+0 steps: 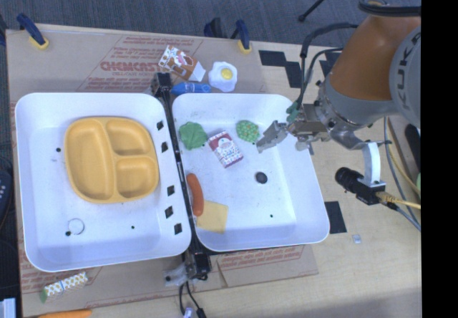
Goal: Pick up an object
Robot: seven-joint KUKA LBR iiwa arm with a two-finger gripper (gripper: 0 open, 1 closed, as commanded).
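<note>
Camera view: the gripper hovers in the right bin, finger state unclear; the green pea cluster sits just beside, at 9 o'clock.

Red print on the flattened cardboard sheet under the bins starts with letters like "CHEMCAS", the rest hidden or blurred. White letters "KU" stand on the arm's grey housing. The small red-and-white carton bears unreadable print.

Arm hangs over right bin holding red carton, hot dog.
</note>
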